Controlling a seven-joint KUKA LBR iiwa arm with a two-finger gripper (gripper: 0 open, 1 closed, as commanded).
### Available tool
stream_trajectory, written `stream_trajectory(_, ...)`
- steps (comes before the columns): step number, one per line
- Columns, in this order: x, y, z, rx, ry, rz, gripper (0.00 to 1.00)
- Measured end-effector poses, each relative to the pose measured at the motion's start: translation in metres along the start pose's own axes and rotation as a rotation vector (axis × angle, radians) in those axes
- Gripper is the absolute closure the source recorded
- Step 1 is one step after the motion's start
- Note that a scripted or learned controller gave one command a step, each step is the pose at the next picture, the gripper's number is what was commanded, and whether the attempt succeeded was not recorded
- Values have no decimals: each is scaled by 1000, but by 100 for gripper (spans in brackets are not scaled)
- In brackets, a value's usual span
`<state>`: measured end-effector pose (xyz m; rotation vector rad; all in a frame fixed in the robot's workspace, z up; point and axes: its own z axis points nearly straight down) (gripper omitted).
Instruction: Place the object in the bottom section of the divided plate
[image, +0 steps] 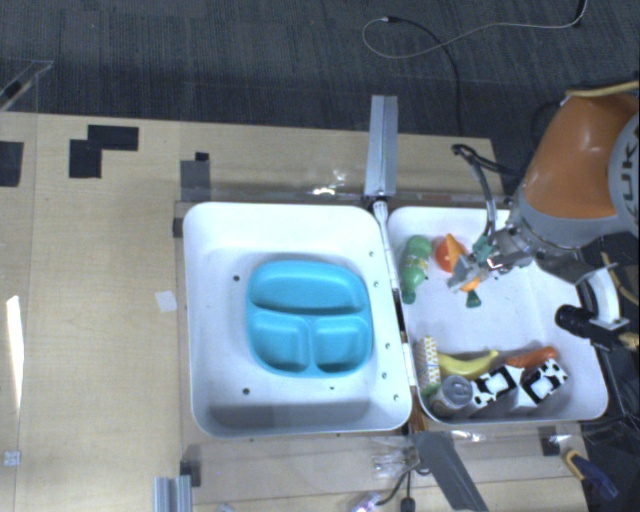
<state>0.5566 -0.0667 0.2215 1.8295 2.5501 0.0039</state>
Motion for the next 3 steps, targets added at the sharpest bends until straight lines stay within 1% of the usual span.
stream_trajectory(1,0,0,0,0,0,0,0)
stream_trajectory(2,73,29,38,2,2,-199,0)
stream_trajectory(3,49,70,38,0,0,-1,0)
